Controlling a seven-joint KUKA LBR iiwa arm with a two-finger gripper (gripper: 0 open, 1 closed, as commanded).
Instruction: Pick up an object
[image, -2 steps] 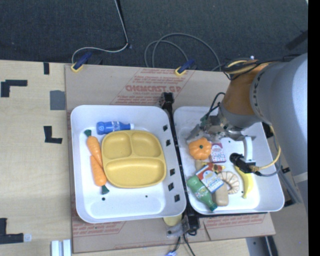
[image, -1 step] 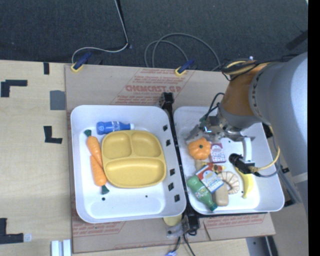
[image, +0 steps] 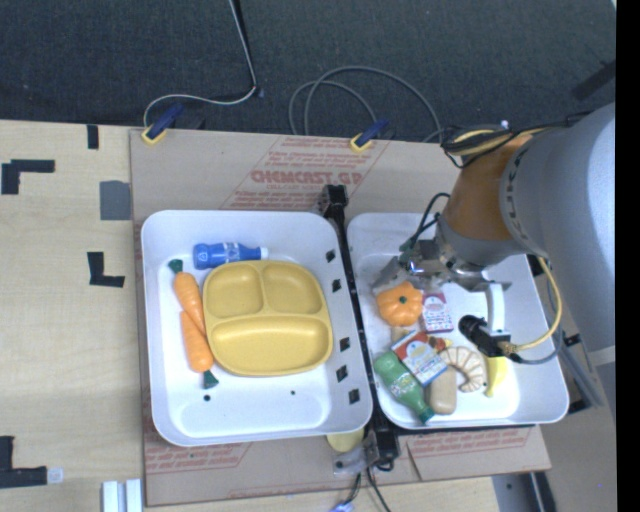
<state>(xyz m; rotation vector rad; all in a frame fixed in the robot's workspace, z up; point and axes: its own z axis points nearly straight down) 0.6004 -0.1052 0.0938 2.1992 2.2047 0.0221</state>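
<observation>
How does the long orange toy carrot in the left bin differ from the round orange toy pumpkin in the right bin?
The long orange toy carrot is slim and tapering, while the round orange toy pumpkin is squat and ball-like. The carrot lies along the left side of the yellow divided plate in the left white bin; the pumpkin sits in the right white bin, close under the gripper. Both are orange toy vegetables with green tops.

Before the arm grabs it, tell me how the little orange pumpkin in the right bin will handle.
The pumpkin looks round and glossy, so it may roll or slip from the fingers. It seems a light plastic toy. Packets crowd beside it, so a push would likely nudge them.
</observation>
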